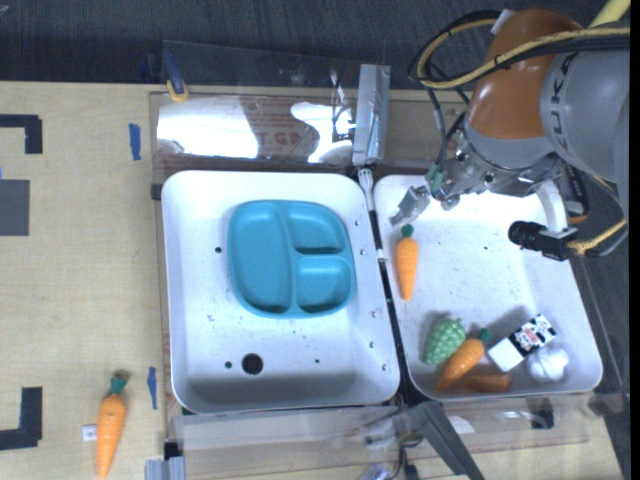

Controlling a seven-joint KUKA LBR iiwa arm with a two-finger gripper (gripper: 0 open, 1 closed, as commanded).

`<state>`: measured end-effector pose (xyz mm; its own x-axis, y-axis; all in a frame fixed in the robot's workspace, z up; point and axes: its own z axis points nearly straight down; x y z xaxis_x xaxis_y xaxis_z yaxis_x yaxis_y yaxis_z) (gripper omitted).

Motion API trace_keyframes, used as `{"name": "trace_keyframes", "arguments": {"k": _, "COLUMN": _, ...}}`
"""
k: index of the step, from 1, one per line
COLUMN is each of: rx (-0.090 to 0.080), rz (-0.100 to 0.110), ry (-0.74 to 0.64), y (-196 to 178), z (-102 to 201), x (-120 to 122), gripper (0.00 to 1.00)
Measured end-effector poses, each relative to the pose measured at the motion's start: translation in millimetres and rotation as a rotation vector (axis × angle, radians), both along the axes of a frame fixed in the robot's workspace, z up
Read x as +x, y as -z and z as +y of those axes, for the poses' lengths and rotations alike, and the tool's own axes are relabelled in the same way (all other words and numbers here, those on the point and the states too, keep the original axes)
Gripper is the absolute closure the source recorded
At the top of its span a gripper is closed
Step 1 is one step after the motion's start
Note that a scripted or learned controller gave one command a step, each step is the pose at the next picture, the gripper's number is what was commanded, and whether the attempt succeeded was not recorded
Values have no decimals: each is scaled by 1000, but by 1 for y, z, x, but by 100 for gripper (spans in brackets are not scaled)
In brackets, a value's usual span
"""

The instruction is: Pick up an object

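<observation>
Wooden worktop (70, 298) bearing two white bins: left bin (190, 348) with a blue divided plate (292, 258), right bin (470, 243) with the grey, orange-banded arm (540, 78) above its far edge. Hand (425, 193) just above an upright toy carrot (407, 263), open or closed impossible to tell. Near corner: green toy (442, 339), second carrot (463, 358), black-and-white toy (530, 338); another carrot (110, 423) outside on the worktop.

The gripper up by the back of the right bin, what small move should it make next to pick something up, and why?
Probably a short move toward the near side, down over the carrot. The gripper hangs just behind the carrot's green top in the right bin, with nothing seen between its fingers. That carrot lies alone, while the other toys crowd the bin's near end.
</observation>
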<state>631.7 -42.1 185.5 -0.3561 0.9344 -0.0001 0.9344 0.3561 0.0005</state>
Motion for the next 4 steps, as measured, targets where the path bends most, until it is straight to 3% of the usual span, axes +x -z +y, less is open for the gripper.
{"name": "trace_keyframes", "arguments": {"k": 4, "rx": 1, "rz": 2, "ry": 66, "y": 0, "z": 8, "x": -8, "gripper": 0}}
